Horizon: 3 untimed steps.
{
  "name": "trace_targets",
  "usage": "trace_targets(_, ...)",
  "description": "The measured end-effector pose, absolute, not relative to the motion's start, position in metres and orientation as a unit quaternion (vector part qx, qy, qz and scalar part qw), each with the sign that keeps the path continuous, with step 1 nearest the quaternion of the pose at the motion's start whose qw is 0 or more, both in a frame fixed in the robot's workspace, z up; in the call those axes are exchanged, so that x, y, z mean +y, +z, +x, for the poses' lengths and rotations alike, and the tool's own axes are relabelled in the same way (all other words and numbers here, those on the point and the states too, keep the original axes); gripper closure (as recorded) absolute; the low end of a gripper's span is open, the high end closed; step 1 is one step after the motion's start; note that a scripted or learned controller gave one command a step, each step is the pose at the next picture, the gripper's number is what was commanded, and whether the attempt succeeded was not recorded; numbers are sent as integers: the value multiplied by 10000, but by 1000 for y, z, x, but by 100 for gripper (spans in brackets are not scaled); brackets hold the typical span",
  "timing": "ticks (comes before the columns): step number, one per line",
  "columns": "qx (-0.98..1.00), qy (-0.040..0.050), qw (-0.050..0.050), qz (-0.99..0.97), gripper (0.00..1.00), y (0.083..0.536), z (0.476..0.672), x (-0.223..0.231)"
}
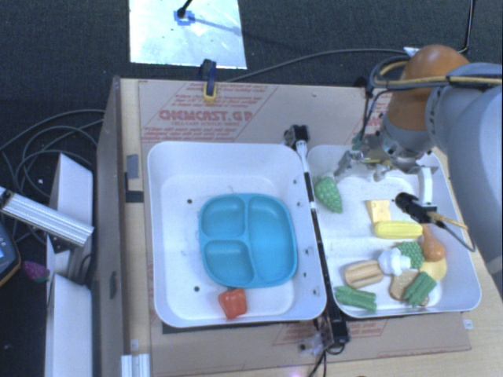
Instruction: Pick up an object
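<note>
I am hovering the end effector (383, 163), whose finger state I cannot tell, over the right bin (464, 293), aiming for the isolated green toy (328, 193) near the divider (away from the clutter).

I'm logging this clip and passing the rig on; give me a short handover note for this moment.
Gripper: low over the far end of the right bin, nothing seen between its fingers; open or shut unclear.
Right bin: green toy by the divider, yellow block, banana and a cluster of play food at the near end.
Left bin: blue tray, red piece.
Done: no pick visible.
Left: grasp and lift one object.
</note>
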<state>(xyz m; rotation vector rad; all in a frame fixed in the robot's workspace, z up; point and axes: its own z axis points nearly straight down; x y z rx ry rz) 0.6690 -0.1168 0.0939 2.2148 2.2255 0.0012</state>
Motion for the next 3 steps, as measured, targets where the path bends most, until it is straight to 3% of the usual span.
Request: trace_targets(3,7085,4,15,7057,0,85,669,-112)
